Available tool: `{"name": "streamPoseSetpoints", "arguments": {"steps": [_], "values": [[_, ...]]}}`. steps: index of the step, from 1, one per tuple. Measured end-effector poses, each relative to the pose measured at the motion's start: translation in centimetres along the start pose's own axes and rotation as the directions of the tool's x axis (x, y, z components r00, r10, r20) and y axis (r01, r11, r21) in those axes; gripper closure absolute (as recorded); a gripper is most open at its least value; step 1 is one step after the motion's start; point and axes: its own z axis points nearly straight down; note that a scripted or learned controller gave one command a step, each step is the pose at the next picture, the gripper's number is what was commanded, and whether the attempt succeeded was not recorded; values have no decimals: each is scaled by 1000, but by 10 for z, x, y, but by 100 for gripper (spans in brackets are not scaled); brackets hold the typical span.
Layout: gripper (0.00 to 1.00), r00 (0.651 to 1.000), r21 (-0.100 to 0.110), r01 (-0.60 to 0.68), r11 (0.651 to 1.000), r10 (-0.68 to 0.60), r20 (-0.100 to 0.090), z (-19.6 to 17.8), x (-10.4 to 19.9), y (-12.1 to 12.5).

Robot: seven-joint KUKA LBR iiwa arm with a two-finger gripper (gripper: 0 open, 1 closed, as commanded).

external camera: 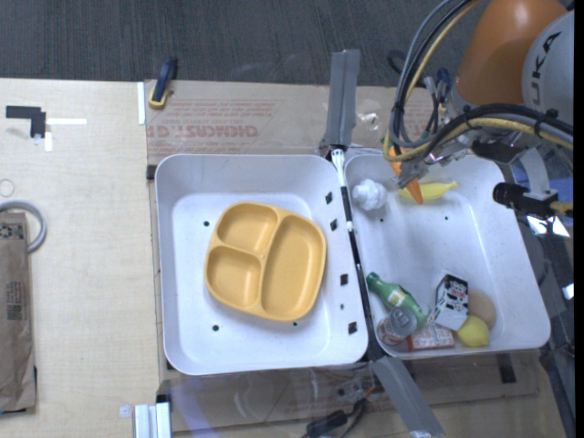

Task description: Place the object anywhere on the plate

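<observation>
A pale wooden bench [73, 245] carries two shallow white bins side by side, with dark carpet beyond its far edge. The left bin [182, 336] holds a yellow plate [266, 260] with three compartments, lying flat near the bin's middle.

The grey arm with its orange band [506, 35] reaches in from the right, trailed by black and yellow cables, and its gripper [412, 182] hangs over the far left part of the right bin [511, 272]. Whether the jaws are wide or narrow cannot be told; cables and the wrist cover them. An orange and yellow object [429, 190] lies just at the gripper's tip, but whether it is gripped or merely resting beneath is unclear.

A crumpled white object [369, 193] sits just beside it, at the bin's far left corner. At the near edge of the right bin cluster a green bottle [392, 295], a small white carton [451, 301], a yellow lemon [473, 332] and a tan round thing [484, 310] behind it.

On the bench to the left lie a brown paper bag [15, 318] and, further back, a blue and yellow tool [163, 82].
</observation>
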Motion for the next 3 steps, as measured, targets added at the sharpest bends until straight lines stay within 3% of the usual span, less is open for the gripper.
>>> {"name": "streamPoseSetpoints", "arguments": {"steps": [1,2,3], "values": [[0,1000,0,0,1000,0,0,0,0,0],[0,1000,0,-14,1000,14,-1,-93,77,-15],[0,990,2,139,990,-139,-2,24,148,-47]]}}
